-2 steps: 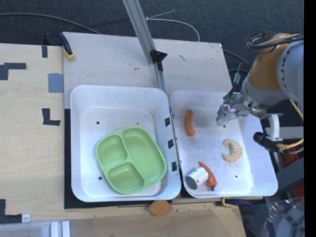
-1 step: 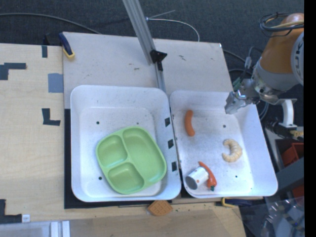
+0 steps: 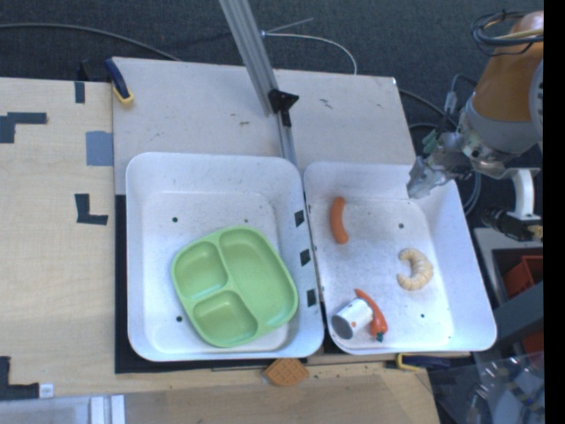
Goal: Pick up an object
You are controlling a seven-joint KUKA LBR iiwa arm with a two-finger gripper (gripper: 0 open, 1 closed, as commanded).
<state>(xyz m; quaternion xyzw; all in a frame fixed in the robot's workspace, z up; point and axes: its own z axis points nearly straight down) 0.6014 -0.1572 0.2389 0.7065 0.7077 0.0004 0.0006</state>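
The right bin (image 3: 459, 263) holds an orange sausage-shaped piece (image 3: 339, 220) near its upper left. A pale croissant (image 3: 415, 268) lies toward its right side. A small white cup on its side (image 3: 351, 318) and an orange carrot-like piece (image 3: 374, 312) sit together at the bin's front. My gripper (image 3: 425, 182) hangs over the bin's upper right corner, well apart from all of these, with nothing seen between its fingers. Its tips are small and dark against the rim.
The left bin (image 3: 146, 237) carries a green divided plate (image 3: 233, 285). A metal post (image 3: 252, 42) rises behind the bins. A yellow-and-blue clamp (image 3: 119, 82) sits at the bench's far left corner. A brown cracker (image 3: 285, 373) lies in front of the bins.
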